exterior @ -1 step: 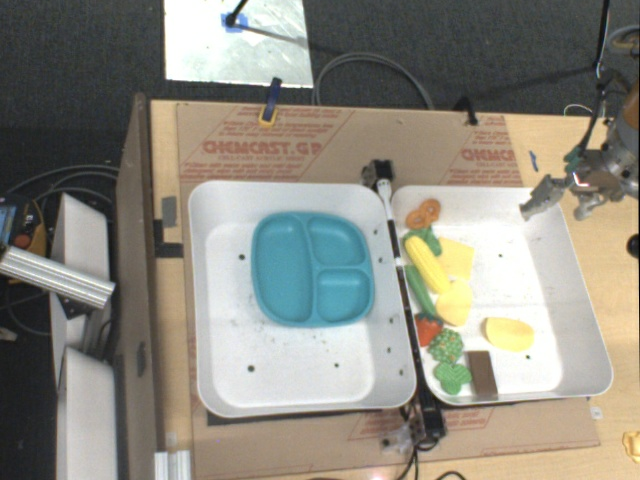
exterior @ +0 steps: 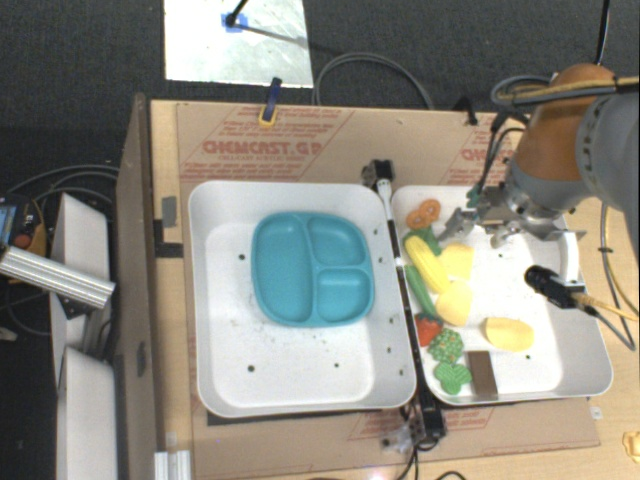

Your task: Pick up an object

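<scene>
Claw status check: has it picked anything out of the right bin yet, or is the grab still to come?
Nothing looks picked yet. The toy food, such as the corn, the yellow pieces and the broccoli, lies in the right bin. The claw is over that bin's upper part, near the corn, with nothing visibly between its fingers. Left: closing on a piece and lifting it. The blue tray sits in the left bin.

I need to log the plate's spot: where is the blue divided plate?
The blue divided plate lies in the middle of the left bin, left of the divider from the toy food in the right bin.

Grey arm (exterior: 610, 148) w/ orange band
</scene>
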`<action>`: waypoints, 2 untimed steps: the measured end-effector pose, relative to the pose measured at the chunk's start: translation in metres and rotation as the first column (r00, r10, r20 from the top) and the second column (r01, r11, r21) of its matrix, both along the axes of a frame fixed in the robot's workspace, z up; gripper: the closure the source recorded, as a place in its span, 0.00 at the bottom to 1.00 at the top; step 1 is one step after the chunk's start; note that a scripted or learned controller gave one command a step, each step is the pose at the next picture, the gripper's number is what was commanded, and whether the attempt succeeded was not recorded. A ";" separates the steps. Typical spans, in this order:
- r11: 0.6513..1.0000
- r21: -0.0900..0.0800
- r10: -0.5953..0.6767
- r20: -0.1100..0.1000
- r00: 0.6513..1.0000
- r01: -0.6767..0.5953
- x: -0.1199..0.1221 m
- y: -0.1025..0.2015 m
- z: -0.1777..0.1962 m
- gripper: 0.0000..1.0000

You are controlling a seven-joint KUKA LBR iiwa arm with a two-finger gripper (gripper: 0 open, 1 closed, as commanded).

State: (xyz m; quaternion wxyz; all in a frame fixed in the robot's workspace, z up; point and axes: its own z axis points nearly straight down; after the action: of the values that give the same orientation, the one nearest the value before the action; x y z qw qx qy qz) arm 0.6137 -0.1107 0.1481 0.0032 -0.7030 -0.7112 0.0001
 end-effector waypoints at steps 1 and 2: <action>1.000 -0.004 -0.004 0.006 1.000 0.004 0.032 0.021 -0.067 0.00; 1.000 -0.005 -0.012 0.003 1.000 0.012 -0.006 -0.001 -0.051 0.00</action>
State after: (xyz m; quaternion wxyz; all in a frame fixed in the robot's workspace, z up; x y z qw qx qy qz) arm 0.6077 -0.1121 0.0970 0.0003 -0.7074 -0.7069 0.0008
